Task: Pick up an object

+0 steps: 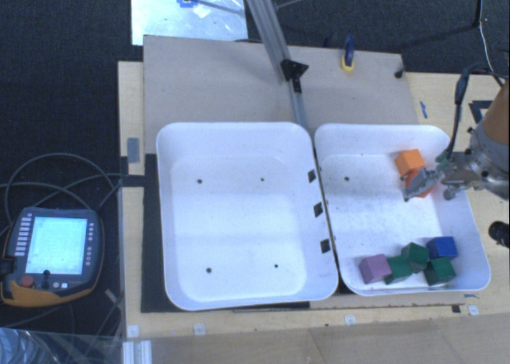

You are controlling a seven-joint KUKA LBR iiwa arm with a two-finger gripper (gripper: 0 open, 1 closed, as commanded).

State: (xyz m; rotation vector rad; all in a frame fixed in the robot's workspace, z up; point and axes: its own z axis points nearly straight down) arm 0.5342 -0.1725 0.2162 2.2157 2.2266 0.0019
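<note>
An orange block (409,161) lies in the right bin (351,195), near its far right corner. Just beside it, the gripper (420,185) hangs low with something orange showing at its fingers, though whether they clamp it is too blurred to tell. Along the bin's near right edge cluster a purple block (372,268), green blocks (414,257) and a blue block (442,247). The left bin (239,147) adjoins. The arm (494,147) is cut off at the worktop's (215,76) right edge.

1. Lit evenly and brightly from overhead; white bins (239,219) nearly washed out.
2. Glared on the foil sheet (187,0) at top left.
3. Cast only faint, soft shadows.
4. Rendered slightly soft and grainy throughout.
</note>
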